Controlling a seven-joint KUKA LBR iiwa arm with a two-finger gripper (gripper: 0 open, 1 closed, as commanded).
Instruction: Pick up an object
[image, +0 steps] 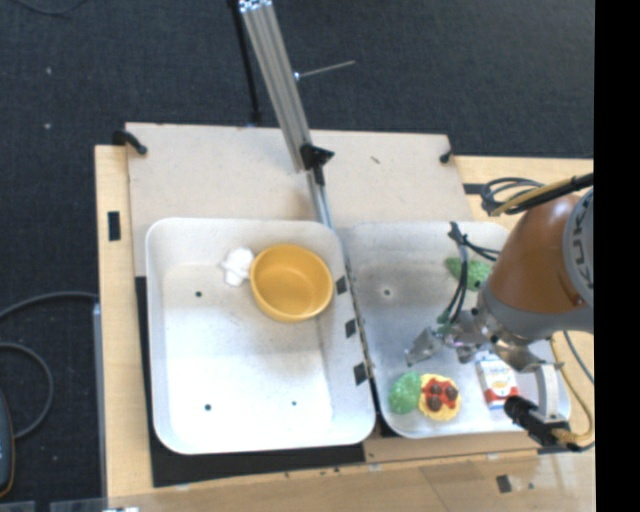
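My gripper (441, 345) hangs low over the middle of the right bin (400, 270), under the orange wrist band. Just below it, near the bin's front edge, lie a green lump (404, 392) and a yellow disc with red berries (439, 396). To the gripper's right a small white and red box (495, 381) sits partly under the arm. A green object (470, 270) peeks out behind the arm at the bin's far side. From this angle the gripper seems to hold nothing.
The left bin (190, 330) holds a yellow bowl (291, 282) with a small white object (237, 265) beside it at the far side. A slanted metal pole (285, 90) rises behind the bins. Cables (505, 192) lie at the bench's right.
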